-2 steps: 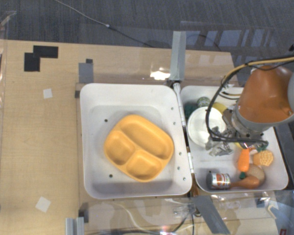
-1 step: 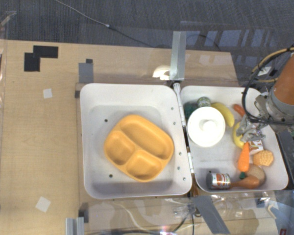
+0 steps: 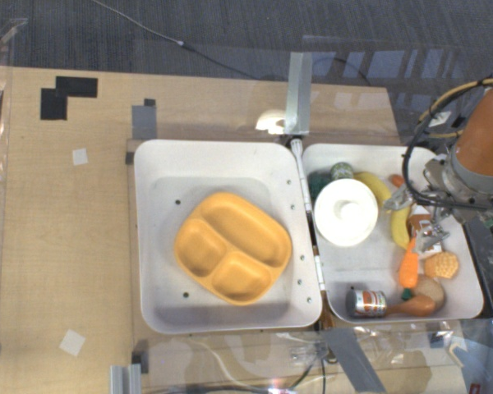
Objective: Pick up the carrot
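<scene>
The carrot [image 3: 408,268] is small and orange with a green tip at its near end. It lies nearly upright in the right bin [image 3: 468,300], toward the bin's near right part. My gripper [image 3: 428,233] hangs from the orange-banded wrist [image 3: 485,142] over the right side of that bin. Its tip is just above and right of the carrot's upper end. I see nothing lifted off the bin floor.
Around the carrot lie a yellow banana [image 3: 398,220], a white round plate [image 3: 346,212], a tin can [image 3: 366,302], a brown sausage-like piece [image 3: 416,305] and a yellow waffle-textured piece [image 3: 442,264]. The left bin [image 3: 156,220] holds a yellow divided tray [image 3: 232,246].
</scene>
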`<state>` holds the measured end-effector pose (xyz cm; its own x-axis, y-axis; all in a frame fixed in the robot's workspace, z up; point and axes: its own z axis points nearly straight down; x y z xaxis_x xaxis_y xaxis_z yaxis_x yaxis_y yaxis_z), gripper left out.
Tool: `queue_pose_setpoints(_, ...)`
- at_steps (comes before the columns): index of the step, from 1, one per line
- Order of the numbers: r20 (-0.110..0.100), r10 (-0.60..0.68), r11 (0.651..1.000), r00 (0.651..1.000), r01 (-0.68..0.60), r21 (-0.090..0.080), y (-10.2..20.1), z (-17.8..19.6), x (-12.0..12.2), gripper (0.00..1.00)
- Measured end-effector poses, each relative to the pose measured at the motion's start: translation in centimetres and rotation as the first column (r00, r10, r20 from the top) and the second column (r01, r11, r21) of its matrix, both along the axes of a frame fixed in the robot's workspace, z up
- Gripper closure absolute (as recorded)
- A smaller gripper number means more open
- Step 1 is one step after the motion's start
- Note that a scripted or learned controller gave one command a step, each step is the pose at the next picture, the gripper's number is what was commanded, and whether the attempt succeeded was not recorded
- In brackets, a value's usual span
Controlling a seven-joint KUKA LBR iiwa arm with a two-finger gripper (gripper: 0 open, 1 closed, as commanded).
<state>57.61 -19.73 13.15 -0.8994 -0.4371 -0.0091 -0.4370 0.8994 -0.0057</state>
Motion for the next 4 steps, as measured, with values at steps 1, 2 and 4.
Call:
queue_pose_setpoints(1,0.032,-0.090,0.996,0.995,0.091,-0.004,-0.5,-2.3,-3.3,0.00)
queue_pose_setpoints(2,0.015,-0.121,0.993,0.993,0.121,0.002,4.0,-4.0,-7.2,0.00)
queue_pose_setpoints(4,0.000,-0.313,0.950,0.950,0.313,0.005,8.4,0.3,-6.1,1.00)
